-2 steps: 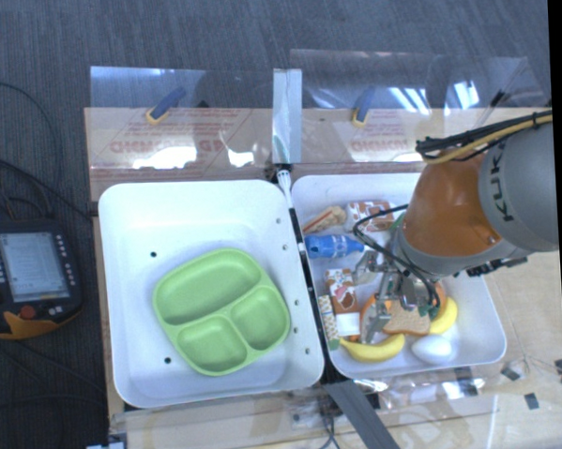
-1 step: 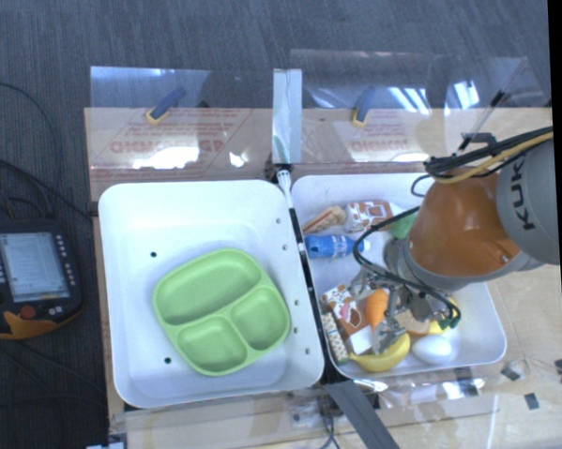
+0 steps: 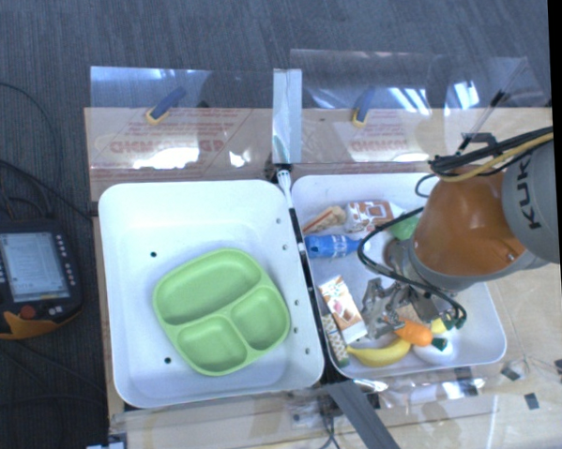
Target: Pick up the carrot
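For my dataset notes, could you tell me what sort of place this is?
Likely a robotics lab bench: two white bins of toy food, a grey-and-orange arm reaching in, and a handheld control pendant on the carpet.

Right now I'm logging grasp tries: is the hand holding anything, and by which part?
It cannot be told. The hand is low in the right bin, beside the carrot and banana, but nothing is clearly gripped.
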Available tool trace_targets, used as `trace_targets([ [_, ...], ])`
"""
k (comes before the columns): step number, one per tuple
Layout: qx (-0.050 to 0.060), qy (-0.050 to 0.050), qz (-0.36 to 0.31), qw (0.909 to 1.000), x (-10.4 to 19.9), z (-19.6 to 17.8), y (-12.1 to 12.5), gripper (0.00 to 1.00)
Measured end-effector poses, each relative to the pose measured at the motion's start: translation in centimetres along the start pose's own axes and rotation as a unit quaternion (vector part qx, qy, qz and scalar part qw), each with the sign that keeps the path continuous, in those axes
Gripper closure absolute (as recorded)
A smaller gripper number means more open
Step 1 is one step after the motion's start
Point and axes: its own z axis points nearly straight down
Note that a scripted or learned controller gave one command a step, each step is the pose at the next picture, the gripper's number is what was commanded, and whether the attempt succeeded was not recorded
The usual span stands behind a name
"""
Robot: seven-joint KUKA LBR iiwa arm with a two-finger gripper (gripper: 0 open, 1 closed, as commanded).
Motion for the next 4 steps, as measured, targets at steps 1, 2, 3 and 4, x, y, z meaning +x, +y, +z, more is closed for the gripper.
trace_targets([
  [1,-0.009,0.010,-0.112,0.9936,-3.4,-14.1,2.9,1.00],
  [2,-0.007,0.009,-0.170,0.9854,-0.7,-28.8,-1.1,1.00],
  [3,-0.013,0.011,-0.326,0.9454,-1.3,-26.1,-7.6,1.00],
  [4,-0.014,0.009,-0.437,0.8994,2.4,-26.4,-12.2,1.00],
])
